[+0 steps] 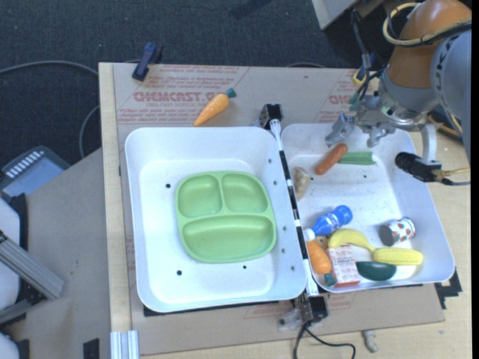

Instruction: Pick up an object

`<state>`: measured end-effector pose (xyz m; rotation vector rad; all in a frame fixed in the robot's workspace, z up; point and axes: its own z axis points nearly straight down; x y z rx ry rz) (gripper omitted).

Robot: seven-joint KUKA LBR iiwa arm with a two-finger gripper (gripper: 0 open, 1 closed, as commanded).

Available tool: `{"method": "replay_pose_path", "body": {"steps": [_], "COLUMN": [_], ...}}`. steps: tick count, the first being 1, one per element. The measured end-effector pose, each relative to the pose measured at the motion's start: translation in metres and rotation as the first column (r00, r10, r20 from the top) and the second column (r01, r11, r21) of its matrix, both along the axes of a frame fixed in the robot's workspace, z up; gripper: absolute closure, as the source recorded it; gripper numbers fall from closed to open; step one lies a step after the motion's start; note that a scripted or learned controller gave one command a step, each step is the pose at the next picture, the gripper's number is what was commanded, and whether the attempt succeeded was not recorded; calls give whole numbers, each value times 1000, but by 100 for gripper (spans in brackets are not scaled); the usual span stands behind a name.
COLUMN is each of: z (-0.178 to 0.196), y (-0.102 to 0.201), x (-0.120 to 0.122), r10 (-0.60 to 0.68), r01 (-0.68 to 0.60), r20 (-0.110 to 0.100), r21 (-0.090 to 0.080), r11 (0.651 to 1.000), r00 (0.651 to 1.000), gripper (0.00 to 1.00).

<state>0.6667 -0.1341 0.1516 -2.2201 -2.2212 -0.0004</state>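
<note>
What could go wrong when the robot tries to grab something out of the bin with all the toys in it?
The end effector sits near the bin's far wall, by the carrot lying against a green stick; it might nudge both, or bump the wall. Lower down, the banana, corn and blue bottle are crowded together, so a grab there could catch two or slip.

The grey arm [441,58] enters at the upper right, its orange band showing above the wrist. The wrist points down and leftward. The gripper [358,129] hangs low with its fingers [337,132] seemingly spread apart, nothing visible between them.
</note>
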Motion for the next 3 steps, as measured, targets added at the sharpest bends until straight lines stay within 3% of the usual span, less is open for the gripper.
{"method": "replay_pose_path", "body": {"steps": [1,2,3], "z": [-59,-48,34], "y": [22,22,91], "x": [-1,0,-35], "r10": [0,1,2], "r01": [0,-1,-2], "r20": [-2,2,2], "r21": [0,-1,0], "r11": [1000,1000,1000], "r00": [1000,1000,1000], "gripper": [0,100,100]}}
